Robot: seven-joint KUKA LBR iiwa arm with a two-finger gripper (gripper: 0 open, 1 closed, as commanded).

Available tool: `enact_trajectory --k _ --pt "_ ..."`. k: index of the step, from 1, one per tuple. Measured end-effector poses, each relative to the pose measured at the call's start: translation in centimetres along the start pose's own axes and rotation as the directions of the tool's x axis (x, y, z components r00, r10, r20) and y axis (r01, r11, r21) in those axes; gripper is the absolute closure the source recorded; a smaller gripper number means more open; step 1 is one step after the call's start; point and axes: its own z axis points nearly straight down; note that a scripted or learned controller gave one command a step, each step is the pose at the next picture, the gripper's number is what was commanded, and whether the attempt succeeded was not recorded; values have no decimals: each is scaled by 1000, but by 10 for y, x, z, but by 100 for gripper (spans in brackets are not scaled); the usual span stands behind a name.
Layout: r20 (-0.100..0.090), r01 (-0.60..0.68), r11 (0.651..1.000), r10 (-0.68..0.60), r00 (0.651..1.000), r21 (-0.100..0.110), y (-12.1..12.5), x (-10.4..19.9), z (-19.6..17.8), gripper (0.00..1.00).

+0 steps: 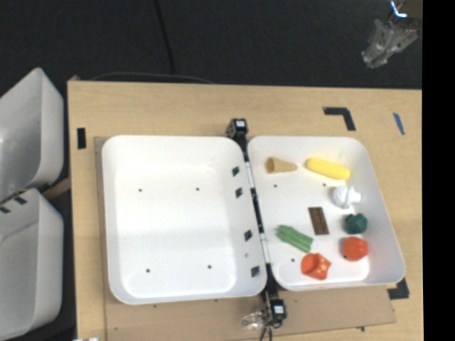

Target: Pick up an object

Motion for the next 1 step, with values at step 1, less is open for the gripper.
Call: enact_trajectory --k 1 --pt "1 8 1000 -8 1000 -15 0 2 -84 100"
